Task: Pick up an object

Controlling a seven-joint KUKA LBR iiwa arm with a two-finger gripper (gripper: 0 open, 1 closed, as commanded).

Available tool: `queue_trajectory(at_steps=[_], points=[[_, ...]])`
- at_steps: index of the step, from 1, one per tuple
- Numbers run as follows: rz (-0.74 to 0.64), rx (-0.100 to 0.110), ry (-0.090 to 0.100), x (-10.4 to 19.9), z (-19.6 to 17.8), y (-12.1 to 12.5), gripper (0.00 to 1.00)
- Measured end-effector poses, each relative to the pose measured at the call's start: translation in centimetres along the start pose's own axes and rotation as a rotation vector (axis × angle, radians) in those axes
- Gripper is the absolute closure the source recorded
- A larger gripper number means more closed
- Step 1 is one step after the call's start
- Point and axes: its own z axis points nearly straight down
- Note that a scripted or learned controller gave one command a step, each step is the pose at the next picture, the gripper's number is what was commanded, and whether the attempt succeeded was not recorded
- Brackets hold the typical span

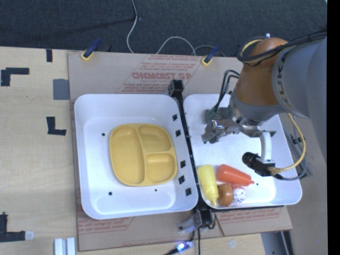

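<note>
the hand [212,132] hangs over the right bin [281,195], near its left wall; how far it is open cannot be told. nearer the front lie a yellow bottle [207,181], an orange carrot [235,175] and a small brown ball [226,195], apart from the hand. a yellow divided tray [142,154] sits in the left bin [90,116].
</note>
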Motion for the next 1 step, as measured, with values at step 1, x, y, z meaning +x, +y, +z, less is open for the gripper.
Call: queue_trajectory(at_steps=[1], points=[[-0.002,-0.003,0.001,5.21,-1.47,-0.78,1.00]])
